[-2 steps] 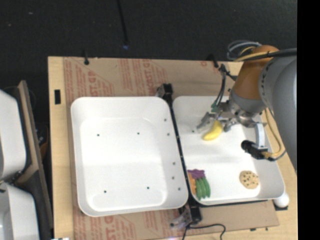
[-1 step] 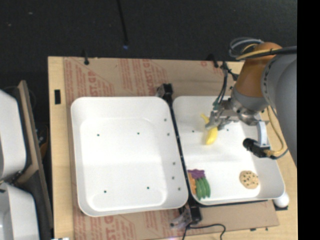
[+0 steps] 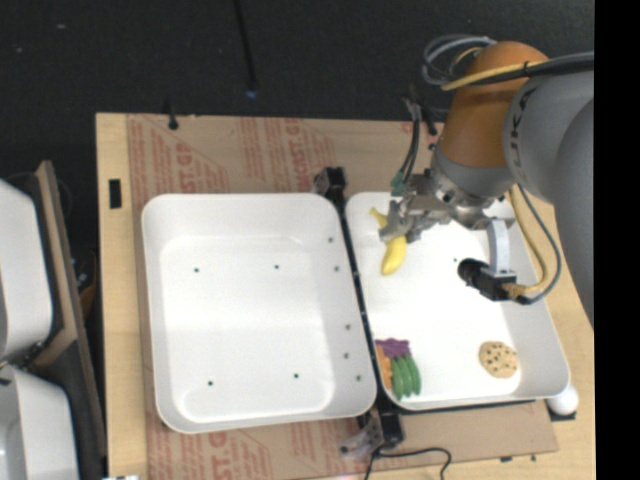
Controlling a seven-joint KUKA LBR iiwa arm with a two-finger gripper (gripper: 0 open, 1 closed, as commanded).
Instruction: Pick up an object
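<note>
A yellow banana (image 3: 393, 256) lies in the right bin (image 3: 450, 318), near its far left corner. My gripper (image 3: 400, 224) is directly over the banana's upper end and hides part of it. A small yellow tip pokes out to the left of the gripper. Whether the banana is gripped or just lies under the gripper cannot be made out. The arm reaches in from the right, with its orange band above the wrist.
A round tan cookie (image 3: 497, 359) rests at the near right of the right bin. A toy bunch in purple, orange and green (image 3: 400, 366) lies at its near left corner. The left bin (image 3: 250, 308) sits alongside, across a thin divider edge.
</note>
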